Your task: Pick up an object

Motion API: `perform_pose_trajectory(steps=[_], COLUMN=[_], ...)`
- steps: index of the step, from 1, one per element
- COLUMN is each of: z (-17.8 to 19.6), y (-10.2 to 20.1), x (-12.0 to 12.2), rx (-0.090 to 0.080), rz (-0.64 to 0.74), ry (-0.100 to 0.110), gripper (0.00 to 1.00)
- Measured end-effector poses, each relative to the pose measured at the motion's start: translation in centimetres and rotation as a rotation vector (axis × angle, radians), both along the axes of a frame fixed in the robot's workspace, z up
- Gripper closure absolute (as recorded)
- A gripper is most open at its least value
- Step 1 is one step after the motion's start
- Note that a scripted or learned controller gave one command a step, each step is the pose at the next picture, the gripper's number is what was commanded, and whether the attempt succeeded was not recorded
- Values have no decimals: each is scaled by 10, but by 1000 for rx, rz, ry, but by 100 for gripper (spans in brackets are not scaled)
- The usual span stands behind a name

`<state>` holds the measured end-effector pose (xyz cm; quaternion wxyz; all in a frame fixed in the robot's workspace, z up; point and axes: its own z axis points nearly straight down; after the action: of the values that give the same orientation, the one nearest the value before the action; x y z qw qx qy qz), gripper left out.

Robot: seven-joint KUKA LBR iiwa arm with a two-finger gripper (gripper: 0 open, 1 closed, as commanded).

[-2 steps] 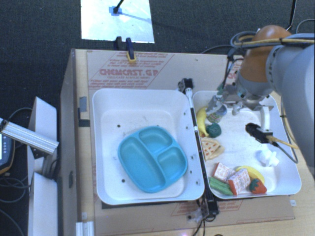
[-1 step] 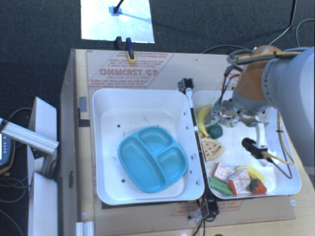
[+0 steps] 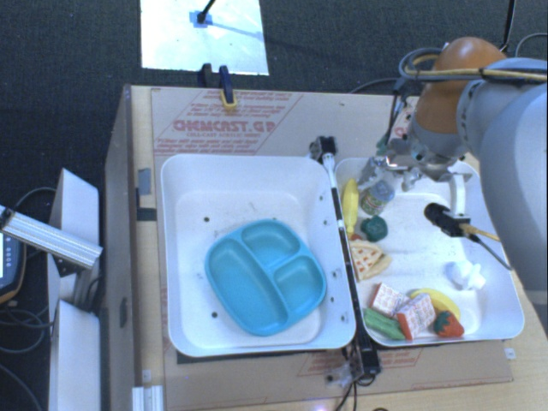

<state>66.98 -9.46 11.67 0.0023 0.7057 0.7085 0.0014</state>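
Note:
My gripper (image 3: 383, 171) hangs over the far left part of the right bin (image 3: 505, 311). Directly beneath it, touching or nearly touching, is a small clear bottle (image 3: 375, 198) with a pale label. A yellow banana-like piece (image 3: 349, 204) lies along the bin's left wall beside the bottle. A dark green toy (image 3: 373, 228) sits just in front of the bottle, and a pizza slice (image 3: 368, 260) lies nearer still. Whether the bottle is gripped cannot be made out.
The right bin's front holds two checked cracker pieces (image 3: 402, 305), a yellow banana (image 3: 438, 300), a green vegetable (image 3: 384, 325), a red-and-green toy (image 3: 446, 323) and a white crumpled thing (image 3: 466, 273). A blue divided plate (image 3: 266, 275) lies in the left bin (image 3: 184, 229).

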Motion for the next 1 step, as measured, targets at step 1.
perform_pose_trajectory(steps=[1], z=[70], y=[34], x=[0], rx=[1], rz=[2], ry=[-1], gripper=[0])
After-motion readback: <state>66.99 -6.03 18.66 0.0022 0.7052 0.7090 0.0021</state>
